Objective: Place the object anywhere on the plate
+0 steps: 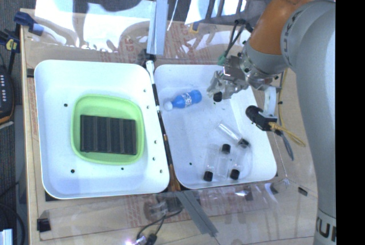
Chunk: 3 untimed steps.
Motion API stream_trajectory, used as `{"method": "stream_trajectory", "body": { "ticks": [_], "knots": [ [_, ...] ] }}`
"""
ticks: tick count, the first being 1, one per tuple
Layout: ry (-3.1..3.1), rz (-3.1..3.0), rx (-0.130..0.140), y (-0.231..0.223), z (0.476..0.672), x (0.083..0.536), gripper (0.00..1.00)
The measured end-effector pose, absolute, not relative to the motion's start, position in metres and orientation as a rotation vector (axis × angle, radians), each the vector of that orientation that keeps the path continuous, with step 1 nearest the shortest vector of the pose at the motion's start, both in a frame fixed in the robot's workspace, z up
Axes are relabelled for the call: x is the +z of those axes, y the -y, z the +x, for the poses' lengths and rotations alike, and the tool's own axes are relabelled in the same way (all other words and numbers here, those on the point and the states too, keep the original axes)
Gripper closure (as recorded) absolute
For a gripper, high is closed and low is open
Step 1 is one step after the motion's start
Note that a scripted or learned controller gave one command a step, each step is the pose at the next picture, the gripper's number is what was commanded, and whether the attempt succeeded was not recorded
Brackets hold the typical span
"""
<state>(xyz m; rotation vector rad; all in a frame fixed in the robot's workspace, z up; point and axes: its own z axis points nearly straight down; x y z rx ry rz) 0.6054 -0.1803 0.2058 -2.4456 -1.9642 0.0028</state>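
Evidently the claw hovers over the right bin just right of the small blue water bottle, seemingly to pick it for the green plate at frame left; whether it is open I cannot tell.

The tool hangs over the right bin, just right of a small blue bottle lying on its side. Several clear vials lie nearer. The left bin holds a green plate.
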Motion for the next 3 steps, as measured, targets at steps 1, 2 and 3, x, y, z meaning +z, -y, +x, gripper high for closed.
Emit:
{"method": "stream_trajectory", "body": {
  "ticks": [1,2,3],
  "knots": [
    [2.235,-2.202,0.005,0.108,0.586,0.22,1.0],
    [2.287,-2.15,0.005,0.033,0.621,0.19,1.0],
    [2.383,-2.042,0.004,-0.047,0.587,0.218,1.0]
  ]
}}
